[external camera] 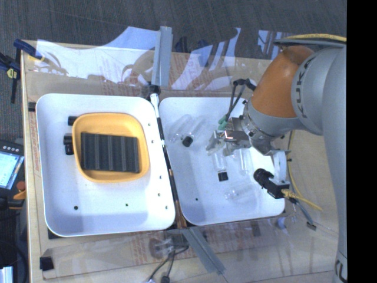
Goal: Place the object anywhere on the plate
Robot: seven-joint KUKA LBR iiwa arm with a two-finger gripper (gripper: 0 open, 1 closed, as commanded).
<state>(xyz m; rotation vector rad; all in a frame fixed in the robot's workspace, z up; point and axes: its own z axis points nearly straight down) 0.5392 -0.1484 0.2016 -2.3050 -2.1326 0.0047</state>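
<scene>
Two white bins are borne side by side on the table [35, 240]. The left bin [53, 205] carries the yellow plate [109, 125] with its dark ribbed centre. Over the right bin [194, 208] the arm [306, 93] is reached in, its claw [227, 141] hung low above several clear, hard-to-read items and two small dark objects [187, 140] — whether anything is held, or how the claw stands, cannot be told. The picking step is judged to be in hand; next, an object must be lifted and carried leftward — onto the plate.
</scene>
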